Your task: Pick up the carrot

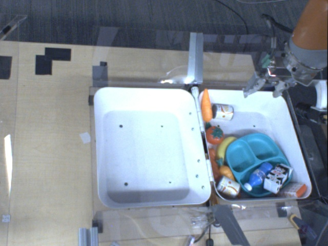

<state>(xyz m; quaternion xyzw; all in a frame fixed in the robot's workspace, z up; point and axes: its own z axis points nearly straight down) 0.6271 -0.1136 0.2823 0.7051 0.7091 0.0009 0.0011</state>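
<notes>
Nothing's picked yet: the carrot lies untouched against the right bin's left wall, while the end effector, fingers apart and holding nothing, hovers well away.

I see two bins side by side. The carrot lies in the right bin, top left corner, beside a can.
</notes>
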